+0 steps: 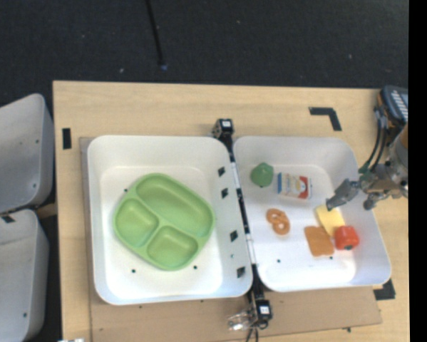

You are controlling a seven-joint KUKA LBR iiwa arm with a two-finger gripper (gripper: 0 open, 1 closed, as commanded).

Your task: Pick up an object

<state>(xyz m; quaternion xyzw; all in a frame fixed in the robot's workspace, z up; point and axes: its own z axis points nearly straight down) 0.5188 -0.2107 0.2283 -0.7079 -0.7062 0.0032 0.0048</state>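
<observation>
The right bin (370,262) holds several small items: a green round piece (262,174), a white and red carton (294,185), an orange pretzel (277,221), a yellow block (330,219), an orange slab (319,241) and a red piece (346,238). My gripper (356,197) hangs over the bin's right side, just above and right of the yellow block. Its fingers are spread open and nothing sits between them; the left fingertip (338,197) is close to the yellow block's upper edge.
The left bin (99,276) holds a green divided plate (163,221). A ridge with black clips (236,212) separates the two bins. The arm's wrist (391,141) comes in over the bench's right edge.
</observation>
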